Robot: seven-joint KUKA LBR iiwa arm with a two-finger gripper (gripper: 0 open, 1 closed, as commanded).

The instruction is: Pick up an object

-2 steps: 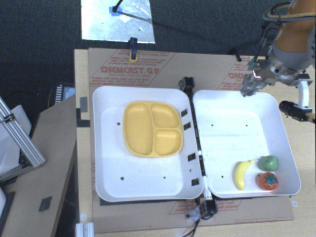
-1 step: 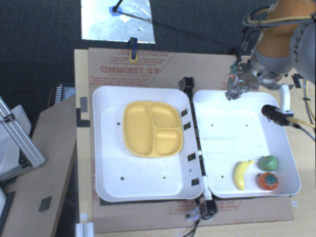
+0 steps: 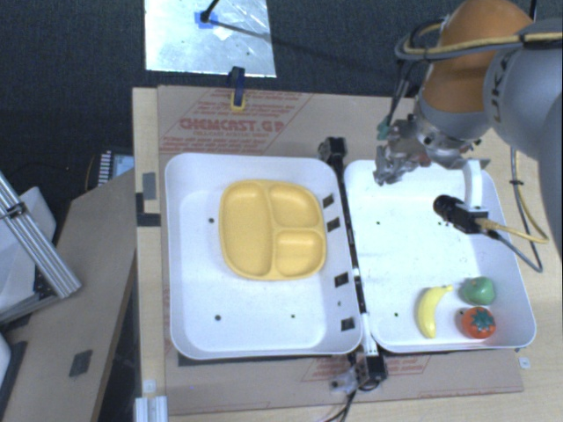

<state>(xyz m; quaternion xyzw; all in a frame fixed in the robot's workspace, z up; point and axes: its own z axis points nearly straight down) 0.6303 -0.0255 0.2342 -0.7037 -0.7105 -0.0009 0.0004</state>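
Note:
A yellow banana [image 3: 428, 309], a green fruit [image 3: 478, 289] and a red-orange tomato [image 3: 477, 322] lie together in the near right corner of the right bin [image 3: 396, 253]. My gripper [image 3: 385, 175] hangs over the far left part of that bin, well away from the three fruits. Nothing shows under its tip but bare white bin floor. A yellow divided plate [image 3: 269, 229] lies in the middle of the left bin [image 3: 198, 306].
The two bins sit side by side on a cardboard sheet [image 3: 237, 121], joined by a black-clipped divider [image 3: 345, 236]. A metal plate [image 3: 209, 23] lies on the dark floor beyond. The arm's grey and orange wrist [image 3: 475, 42] looms over the right bin's far side.

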